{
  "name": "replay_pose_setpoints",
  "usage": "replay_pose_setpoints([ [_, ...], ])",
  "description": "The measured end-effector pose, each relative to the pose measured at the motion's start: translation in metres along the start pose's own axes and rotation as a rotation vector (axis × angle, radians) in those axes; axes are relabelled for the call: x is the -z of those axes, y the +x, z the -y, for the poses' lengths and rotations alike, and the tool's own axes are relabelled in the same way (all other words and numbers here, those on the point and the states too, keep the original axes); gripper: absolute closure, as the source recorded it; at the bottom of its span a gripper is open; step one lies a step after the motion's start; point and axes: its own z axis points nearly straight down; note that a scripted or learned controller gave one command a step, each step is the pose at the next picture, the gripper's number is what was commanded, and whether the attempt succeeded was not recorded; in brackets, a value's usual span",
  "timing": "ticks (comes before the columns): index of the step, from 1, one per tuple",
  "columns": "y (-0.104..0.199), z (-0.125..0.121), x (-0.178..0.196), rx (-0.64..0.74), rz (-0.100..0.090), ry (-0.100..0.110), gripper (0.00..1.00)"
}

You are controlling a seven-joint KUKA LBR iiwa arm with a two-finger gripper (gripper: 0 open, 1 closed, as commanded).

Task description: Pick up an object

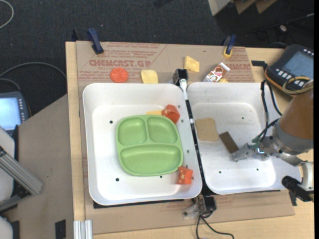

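Left bin (94, 133): green divided tray (148, 145) sits centre. Orange-red piece (171, 113) touching the tray's 1 o'clock corner, with a pale yellow bit (154, 112) just beside it at the tray's top edge. Small orange block (184, 176) at the tray's 5 o'clock corner, against the bin wall.

Right bin (239, 183): tan flat square (206, 129) at 10 o'clock of the bin floor. Dark brown slab (229, 141) just beside it, toward 4 o'clock, lying at a slant.

My end effector (240, 155) is down in the right bin, low right of centre, tip just at the brown slab's lower end. Can't tell from this angle how far the fingers are spread; nothing visibly gripped between them. My wrist and orange band cover the bin's 3 o'clock side.

On the counter (164, 51) at 12 o'clock of the bins: orange disc (118, 74), yellow piece (149, 76), yellow wedge (191, 63), red-and-white packet (217, 73). Two blue clamps (94, 40) on the far edge. Black clip (180, 75) between the bins' top corners.
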Motion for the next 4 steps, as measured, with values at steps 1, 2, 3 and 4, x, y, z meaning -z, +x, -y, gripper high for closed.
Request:
replay_pose_setpoints([
  [1,0.06,-0.077,0.001,0.015,0.001,-0.012,0.0],
  [2,0.055,-0.073,0.011,0.007,0.003,-0.01,1.0],
  [3,0.056,-0.037,0.08,0.005,0.003,-0.01,1.0],
  [4,0.091,-0.097,0.135,0.013,0.002,-0.015,1.0],
])
